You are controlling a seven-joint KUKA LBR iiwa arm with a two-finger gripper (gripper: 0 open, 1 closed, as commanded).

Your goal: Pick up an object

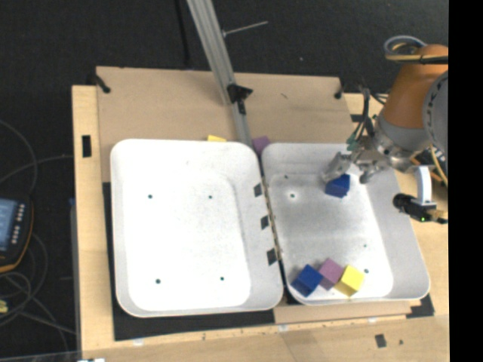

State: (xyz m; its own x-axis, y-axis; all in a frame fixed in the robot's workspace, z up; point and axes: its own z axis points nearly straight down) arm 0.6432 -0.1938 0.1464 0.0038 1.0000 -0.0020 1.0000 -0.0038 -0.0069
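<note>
— Where's the arm from where you stand?

— It comes in from the right, grey with that orange band (411, 89) above the wrist, and the gripper (349, 170) hangs over the far part of the right bin (392, 240).

— Has it got anything?

— A blue cube (338, 185) sits right at the fingertips, tilted a little. The metal fingers (335, 167) come down on either side of its top, so it looks pinched between them. I can't tell whether the cube is lifted off the bin floor or touching it.

— What else is in that bin?

— Three more blocks, bunched at the near edge: a second blue block (308, 279), a purple block (330, 272) just beside it, and a yellow block (352, 280) touching the purple one. They're well apart from the gripper.

— And the left bin (128, 202)?

— Plain white, with a few dark dots on its floor. Behind the bins, on the wooden board (166, 104), a small yellow piece (216, 138) peeks over the left bin's far rim, and a small purple piece (261, 143) shows near the foot of the slanting metal rail (213, 40).
</note>
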